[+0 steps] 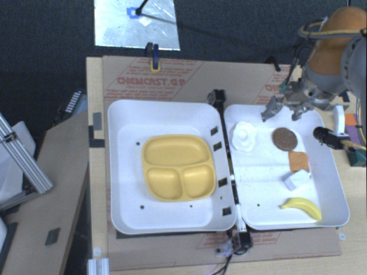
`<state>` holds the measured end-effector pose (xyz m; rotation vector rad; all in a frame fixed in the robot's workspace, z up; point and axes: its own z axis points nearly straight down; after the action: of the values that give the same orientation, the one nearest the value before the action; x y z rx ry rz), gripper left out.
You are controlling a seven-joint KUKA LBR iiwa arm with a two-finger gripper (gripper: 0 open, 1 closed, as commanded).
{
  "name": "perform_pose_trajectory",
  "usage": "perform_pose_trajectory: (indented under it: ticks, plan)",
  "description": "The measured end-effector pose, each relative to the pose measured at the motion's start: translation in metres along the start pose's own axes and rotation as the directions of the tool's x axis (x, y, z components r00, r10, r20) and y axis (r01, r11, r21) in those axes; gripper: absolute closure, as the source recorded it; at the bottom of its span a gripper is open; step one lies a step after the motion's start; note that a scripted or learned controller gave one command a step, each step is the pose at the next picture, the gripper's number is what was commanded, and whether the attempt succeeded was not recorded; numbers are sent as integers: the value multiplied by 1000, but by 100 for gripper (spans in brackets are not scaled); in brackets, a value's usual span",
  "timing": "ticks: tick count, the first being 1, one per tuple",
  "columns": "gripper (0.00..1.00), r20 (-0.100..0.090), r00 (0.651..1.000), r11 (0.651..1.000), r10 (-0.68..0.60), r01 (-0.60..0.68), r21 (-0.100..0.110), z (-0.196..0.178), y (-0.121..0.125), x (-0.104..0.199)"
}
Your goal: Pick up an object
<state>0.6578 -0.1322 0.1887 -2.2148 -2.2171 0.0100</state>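
Note:
In the right bin (330, 179) lie a white bottle-like object (243, 136), a round brown disc (284, 138), an orange piece (299, 161), a small white block (297, 180) and a yellow banana (302, 207). My gripper (282, 112) hangs over the bin's far edge, above and just behind the brown disc. Its two fingers (269, 111) are spread apart with nothing between them. The grey arm with its orange band (343, 22) comes in from the upper right.
The left bin (123, 153) holds a yellow three-compartment tray (175, 166). A black clip joint (217, 98) sits between the bins at the back. A black part (325, 136) juts over the right bin's right rim. Cardboard (189, 79) lies under both bins.

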Motion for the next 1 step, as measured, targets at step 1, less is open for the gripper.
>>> perform_pose_trajectory:
  ticks: [1]
  plan:
    - [0,2,1000,1000,-2,2,-12,-7,3,0]
